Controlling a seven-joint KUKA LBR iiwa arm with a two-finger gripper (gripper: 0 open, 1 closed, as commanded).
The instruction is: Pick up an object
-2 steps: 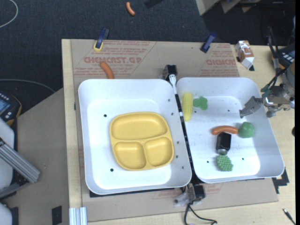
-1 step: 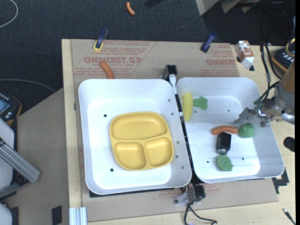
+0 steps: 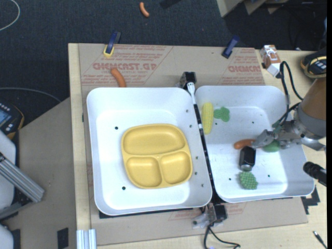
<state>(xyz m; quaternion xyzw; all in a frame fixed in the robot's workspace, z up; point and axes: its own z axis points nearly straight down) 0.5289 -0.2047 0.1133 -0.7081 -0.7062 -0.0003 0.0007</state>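
Orange sausage point(image 3: 244, 144) lengthwise left-right, near gripper point(image 3: 267, 139)

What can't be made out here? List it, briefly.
- The gripper, camera view: motion blur hides what it is doing.
- Bright green item in the right white bin: mostly hidden under the gripper, shape unclear.
- Orange sausage-shaped toy: right end covered by the gripper.
- Grey arm: cut off by the right edge.

Gripper point(image 3: 265, 139) low (arm from right)
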